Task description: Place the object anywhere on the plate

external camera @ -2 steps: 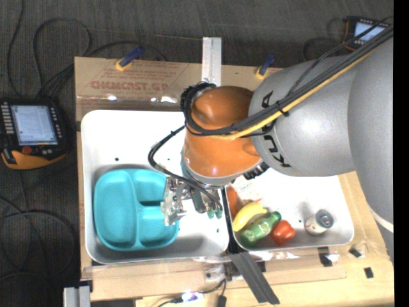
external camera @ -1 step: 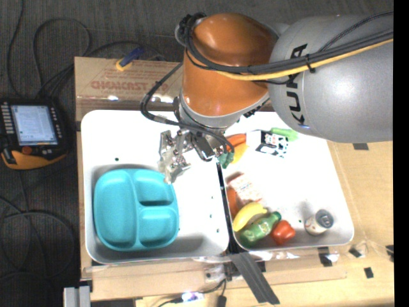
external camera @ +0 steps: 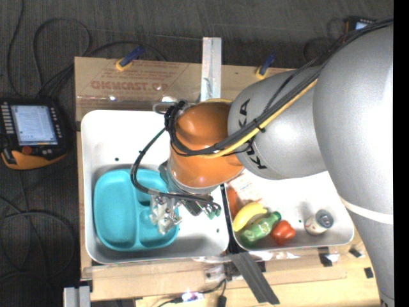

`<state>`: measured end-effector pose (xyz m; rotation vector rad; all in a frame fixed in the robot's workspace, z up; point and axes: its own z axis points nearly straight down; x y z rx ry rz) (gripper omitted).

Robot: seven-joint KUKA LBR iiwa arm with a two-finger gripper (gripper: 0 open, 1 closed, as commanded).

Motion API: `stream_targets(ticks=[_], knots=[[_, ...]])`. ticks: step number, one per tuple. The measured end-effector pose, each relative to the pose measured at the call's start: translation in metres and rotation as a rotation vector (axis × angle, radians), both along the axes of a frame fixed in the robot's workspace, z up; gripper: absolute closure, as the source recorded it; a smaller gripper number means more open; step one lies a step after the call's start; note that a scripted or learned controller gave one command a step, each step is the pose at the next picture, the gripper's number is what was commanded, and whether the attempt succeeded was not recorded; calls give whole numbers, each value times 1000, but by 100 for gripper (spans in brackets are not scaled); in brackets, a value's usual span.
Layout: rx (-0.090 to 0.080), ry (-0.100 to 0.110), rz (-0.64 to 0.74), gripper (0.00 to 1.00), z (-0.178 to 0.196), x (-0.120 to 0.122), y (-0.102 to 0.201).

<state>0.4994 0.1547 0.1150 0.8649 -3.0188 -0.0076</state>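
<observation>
- Grey KUKA arm with its orange wrist band (external camera: 203, 147) looms closest to the lens, above the turquoise divided plastic plate (external camera: 118, 213) in the left white bin (external camera: 102, 139).
- Its jaws (external camera: 163, 217) hang over the plate's right edge; whether they are spread or pinching anything, I cannot tell.
- Yellow banana (external camera: 246, 213), green pepper (external camera: 257, 229) and red pepper (external camera: 283, 231) lie right of the plate, in the other bin.
- Judgement: release low, well inside the plate's rim.

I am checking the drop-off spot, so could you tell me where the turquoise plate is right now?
The turquoise plate lies in the left white bin, toward its near left corner, with the gripper over the plate's right edge.
</observation>
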Motion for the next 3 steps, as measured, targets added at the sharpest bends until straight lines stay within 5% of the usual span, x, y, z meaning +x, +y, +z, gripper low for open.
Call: stream_targets(ticks=[1, 2, 3], knots=[[0, -5, 201, 100, 78, 31, 17], [0, -4, 202, 0, 78, 31, 17], [4, -6, 199, 100, 87, 32, 18]])
